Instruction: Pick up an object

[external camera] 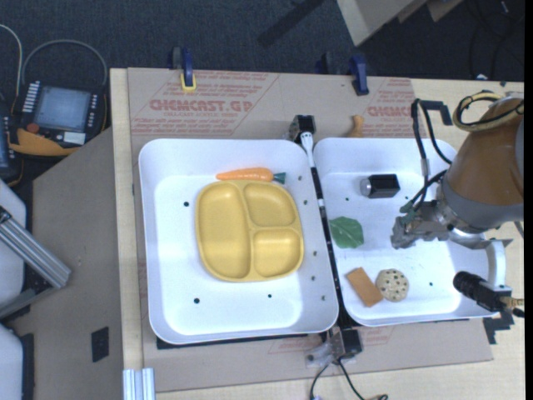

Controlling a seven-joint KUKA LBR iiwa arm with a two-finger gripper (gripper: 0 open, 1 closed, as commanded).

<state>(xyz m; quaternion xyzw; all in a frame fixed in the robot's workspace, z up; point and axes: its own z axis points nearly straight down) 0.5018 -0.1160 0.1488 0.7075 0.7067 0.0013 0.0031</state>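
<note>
My gripper [406,230] hangs low over the middle of the right bin [433,311], under the grey and orange arm that comes in from the right. A green leafy piece [346,231] lies just to its left, apart from it. A speckled cookie-like ball [391,284] and a tan-orange block [362,286] rest near the bin's front, below the gripper. A small black block with a silver end [381,186] lies toward the back of the bin. I see nothing held in the gripper.
The left bin [166,248] holds a yellow divided plate [248,228] with an orange carrot [246,174] lying along its far edge. A raised rim with black clips separates the two bins.
</note>
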